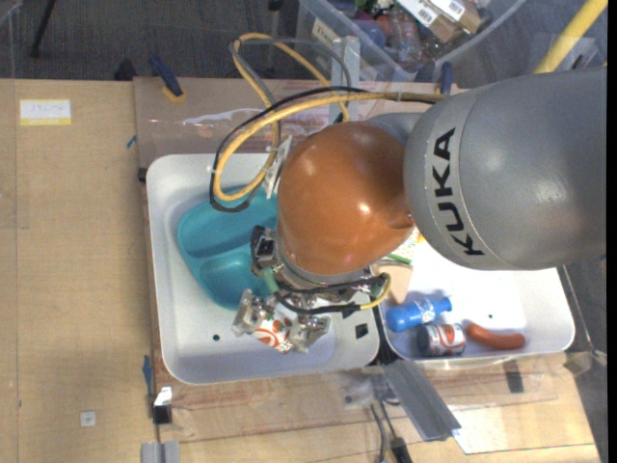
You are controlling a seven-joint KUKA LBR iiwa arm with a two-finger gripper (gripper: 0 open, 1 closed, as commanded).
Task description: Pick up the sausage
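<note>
Sausage (pixel 496 337) is lying in the right bin (pixel 540 302), near its front wall, with its long axis running roughly left to right and tilting slightly down toward the right end. I am hanging my pincer (pixel 280 328) over the left bin (pixel 183 350), low at its front, so the sausage is sitting well apart from me to the right, across the wall between the two bins. A small orange and white thing (pixel 271 332) seems to be sitting right at my pincer, though whether I am gripping it or merely hovering over it I cannot tell. A teal bowl (pixel 214 249) is lying just behind my pincer. Beside the sausage, a can (pixel 442 339) and a blue bottle (pixel 418 312) are crowding its left end. On my grey arm (pixel 511 162) the word KUKA is reading clearly in black letters.
</note>
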